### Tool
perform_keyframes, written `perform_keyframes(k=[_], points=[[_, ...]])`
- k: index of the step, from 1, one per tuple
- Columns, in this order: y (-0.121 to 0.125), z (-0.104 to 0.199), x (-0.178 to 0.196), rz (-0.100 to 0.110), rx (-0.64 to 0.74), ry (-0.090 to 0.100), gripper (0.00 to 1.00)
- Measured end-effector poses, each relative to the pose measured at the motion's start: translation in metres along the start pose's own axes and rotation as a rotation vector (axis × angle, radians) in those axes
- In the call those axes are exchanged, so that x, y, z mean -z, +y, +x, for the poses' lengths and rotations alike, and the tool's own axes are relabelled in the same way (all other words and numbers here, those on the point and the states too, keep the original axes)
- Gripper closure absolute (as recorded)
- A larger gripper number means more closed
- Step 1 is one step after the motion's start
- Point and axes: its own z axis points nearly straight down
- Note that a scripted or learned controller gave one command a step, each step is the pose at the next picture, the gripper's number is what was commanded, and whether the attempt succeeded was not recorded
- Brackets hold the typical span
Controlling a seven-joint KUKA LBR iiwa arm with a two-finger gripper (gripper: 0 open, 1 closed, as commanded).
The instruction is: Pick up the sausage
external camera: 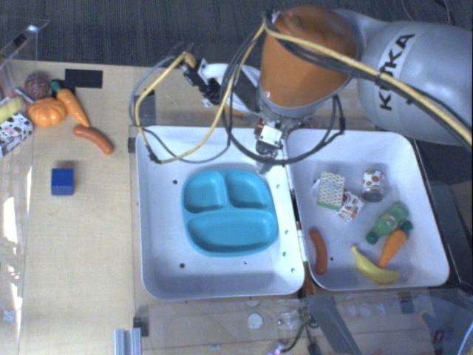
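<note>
The sausage, a small reddish-brown link, lies near the front left corner of the right bin, close to the wall shared with the left bin. My gripper hangs under the orange wrist band, over the back end of the divide between the two bins. It is well behind the sausage and apart from it. The wrist and cables hide most of the gripper.
The right bin also holds a banana, a carrot, a green bottle, a small can and two packets. A blue sectioned plate lies in the left bin. On the bench at left lie another sausage-like piece, a blue cube and toy vegetables.
</note>
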Motion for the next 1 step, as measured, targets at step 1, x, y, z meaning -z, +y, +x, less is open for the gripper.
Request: perform_keyframes(k=[1], points=[[0.0004,0.0003,0.0000,0.000,-0.001,0.000,0.00]])
